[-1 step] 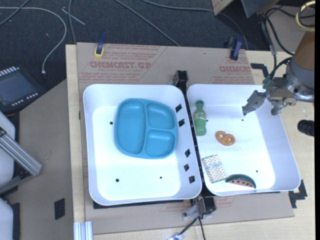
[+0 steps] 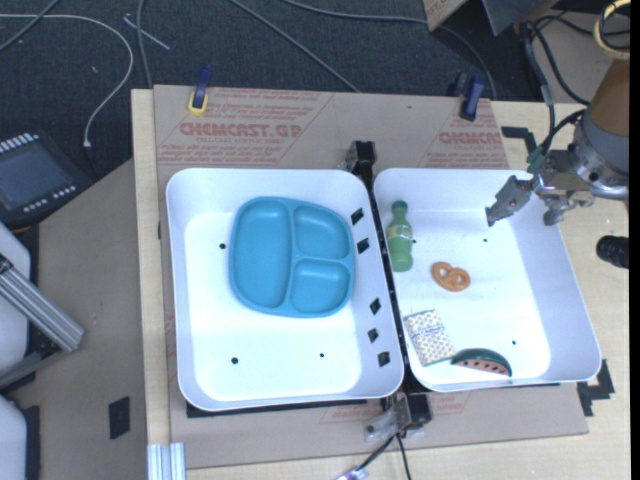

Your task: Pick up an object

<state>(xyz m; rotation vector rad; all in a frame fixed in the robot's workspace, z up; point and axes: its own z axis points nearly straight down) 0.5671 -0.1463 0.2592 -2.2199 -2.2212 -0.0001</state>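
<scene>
Two white bins sit side by side below me. Left bin (image 2: 190, 298): blue divided plate (image 2: 291, 256). Right bin (image 2: 560, 298): green bottle (image 2: 400, 236) lying against the left wall, pretzel (image 2: 451, 276) mid-floor, checkered packet (image 2: 430, 336) and watermelon slice (image 2: 481, 362) near the front edge. Gripper (image 2: 528, 202) hangs over the far right corner, fingers spread, nothing between them, well apart from every item.

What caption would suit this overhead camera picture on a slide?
Robot hand poised over the right bin holding a green bottle, pretzel, patterned packet and watermelon slice.
</scene>
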